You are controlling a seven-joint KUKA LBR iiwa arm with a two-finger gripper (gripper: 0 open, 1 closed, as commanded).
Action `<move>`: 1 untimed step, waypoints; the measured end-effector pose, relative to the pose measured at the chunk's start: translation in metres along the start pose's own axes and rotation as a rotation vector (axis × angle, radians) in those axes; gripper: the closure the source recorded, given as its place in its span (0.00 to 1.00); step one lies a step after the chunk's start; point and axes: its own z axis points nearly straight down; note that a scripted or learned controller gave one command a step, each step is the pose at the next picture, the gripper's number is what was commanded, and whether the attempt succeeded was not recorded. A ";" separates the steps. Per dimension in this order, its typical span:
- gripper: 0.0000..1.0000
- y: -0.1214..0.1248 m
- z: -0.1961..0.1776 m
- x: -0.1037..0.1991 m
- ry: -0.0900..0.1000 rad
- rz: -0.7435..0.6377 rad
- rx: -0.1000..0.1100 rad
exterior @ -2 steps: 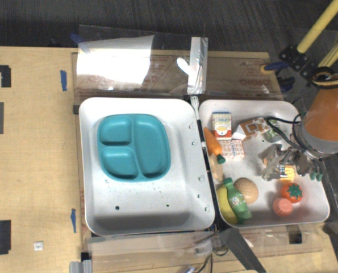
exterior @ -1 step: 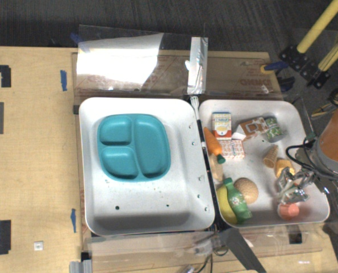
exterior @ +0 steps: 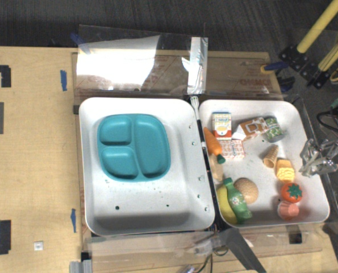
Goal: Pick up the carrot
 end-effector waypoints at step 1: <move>1.00 -0.009 -0.044 -0.007 0.000 -0.317 -0.006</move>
